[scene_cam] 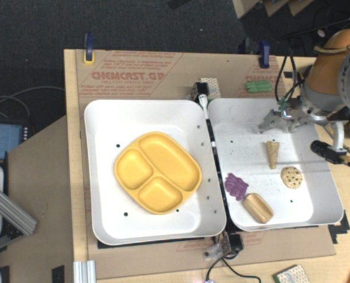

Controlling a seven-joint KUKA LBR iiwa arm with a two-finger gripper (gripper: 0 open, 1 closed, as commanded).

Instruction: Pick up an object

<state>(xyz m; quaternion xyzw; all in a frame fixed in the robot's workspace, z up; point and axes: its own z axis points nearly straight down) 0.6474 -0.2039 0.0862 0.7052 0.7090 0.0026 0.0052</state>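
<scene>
tool [279, 121]: spread, empty, 12 o'clock of right bin [246, 158]
cone [273, 153]: just below tool, lying flat
cookie [291, 177]: 5 o'clock of cone
risk: likely cone rolls aside, fingers close on nothing

The arm [334, 69] is seen as a rounded grey body with a broad orange band around it, smooth and glossy. Below the band a pale grey wrist section is fitted. Thin black cables are run along its left side. The gripper [281, 121] is made of dull grey metal with two splayed fingers. A black part is attached lower on the right.
</scene>
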